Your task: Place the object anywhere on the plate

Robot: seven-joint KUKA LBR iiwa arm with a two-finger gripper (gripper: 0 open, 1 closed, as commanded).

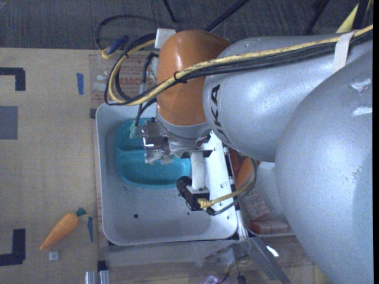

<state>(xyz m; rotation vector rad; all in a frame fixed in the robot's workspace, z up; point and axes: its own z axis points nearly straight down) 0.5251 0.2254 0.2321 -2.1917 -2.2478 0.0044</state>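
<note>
The camera view looks down on one grey arm (284, 99) with an orange band (186, 76), reaching in from the right and covering much of the scene. One white bin (112, 218) is in plain sight, with rounded corners and a shallow wall. Inside it lies one blue plate (136, 164), set toward the bin's left wall and partly covered by the arm's wrist. A few dark specks mark the bare bin floor below the plate.

The end effector (157, 149) hangs over the plate's right part; its metal parts are seen from above, and whether it is spread or closed, or has hold of anything, cannot be told.

One toy carrot (59, 231), orange with a green top, lies on the wooden bench (47, 158) outside the bin, just left of the bin's lower left corner and well apart from the plate. Yellow and black cables (127, 70) loop above the bin. Black tape marks (15, 78) and small blue tape strips (80, 83) sit on the bench.
</note>
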